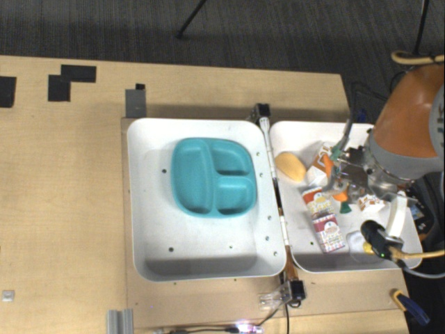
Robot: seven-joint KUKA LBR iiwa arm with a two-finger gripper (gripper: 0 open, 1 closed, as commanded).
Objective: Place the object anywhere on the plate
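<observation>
A teal plate [212, 177] with three compartments lies in the left bin [149, 256] with nothing on it. In the right bin [299, 259] lie a yellow-orange rounded object [290, 165], an orange and white packet [322, 163], a small packet with red print [319, 201], and a red and white labelled tube [329, 231]. My gripper [342, 179] hangs low over the middle of the right bin, right beside the packets and a small orange piece [341, 199]. Its fingers are hidden among the clutter.
A ridge [272, 179] separates the two bins. A brown and white wrapper [369, 202] lies at the right bin's right side under the arm. The tan bench [62, 207] stretches to the left of the bins.
</observation>
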